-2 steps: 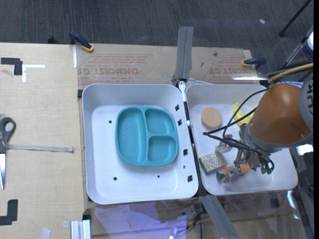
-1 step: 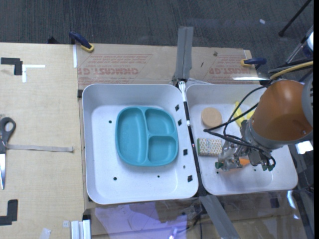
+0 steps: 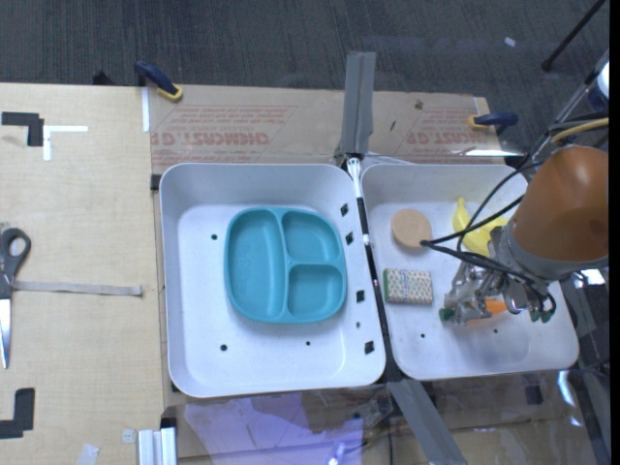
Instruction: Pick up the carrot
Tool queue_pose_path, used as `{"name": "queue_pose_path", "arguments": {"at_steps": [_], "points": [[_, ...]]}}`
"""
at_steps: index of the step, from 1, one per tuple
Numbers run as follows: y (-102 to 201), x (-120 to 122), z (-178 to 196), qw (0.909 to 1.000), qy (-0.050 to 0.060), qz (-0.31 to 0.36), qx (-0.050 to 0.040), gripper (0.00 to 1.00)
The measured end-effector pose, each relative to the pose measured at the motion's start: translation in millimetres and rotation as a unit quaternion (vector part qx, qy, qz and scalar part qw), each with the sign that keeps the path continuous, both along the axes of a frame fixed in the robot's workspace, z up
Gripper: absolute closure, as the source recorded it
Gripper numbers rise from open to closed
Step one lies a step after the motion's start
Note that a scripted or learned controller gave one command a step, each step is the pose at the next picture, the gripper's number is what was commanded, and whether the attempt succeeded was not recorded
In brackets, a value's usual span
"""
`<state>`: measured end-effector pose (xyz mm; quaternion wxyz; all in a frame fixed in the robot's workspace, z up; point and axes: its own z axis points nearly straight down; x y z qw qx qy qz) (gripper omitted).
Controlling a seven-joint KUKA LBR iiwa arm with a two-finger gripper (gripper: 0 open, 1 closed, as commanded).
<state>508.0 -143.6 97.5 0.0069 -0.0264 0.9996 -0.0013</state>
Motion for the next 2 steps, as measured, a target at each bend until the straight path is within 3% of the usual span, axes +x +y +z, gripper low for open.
{"name": "queue_pose_path", "arguments": {"at_steps": [1,2], "points": [[-32.2,-11.6,11.8,0.9987,0.004,-0.051,0.0031,1.0],[-78.1,17.4,123.2,0.9874,0.005,-0.158,0.0022,1.0]]}}
